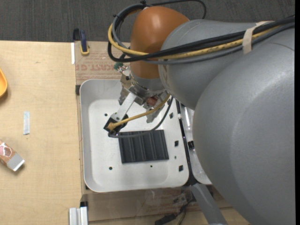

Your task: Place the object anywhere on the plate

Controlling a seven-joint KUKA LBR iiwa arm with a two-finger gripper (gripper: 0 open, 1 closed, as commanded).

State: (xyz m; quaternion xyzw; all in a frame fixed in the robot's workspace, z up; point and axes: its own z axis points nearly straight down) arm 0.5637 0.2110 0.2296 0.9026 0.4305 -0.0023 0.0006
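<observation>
1. The dark grey ribbed rectangular plate lay flat in the shallow white plastic bin, just beside the grey two-finger gripper
2. Whether the gripper was clenched, released or carrying the object could not be told
3. Risk: releasing off-centre could drop the object past the plate's edge onto the bin floor

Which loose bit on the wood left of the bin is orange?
The piece cut by the view's left edge, uppermost; the grey strip and red-and-white packet lie below it.
</observation>
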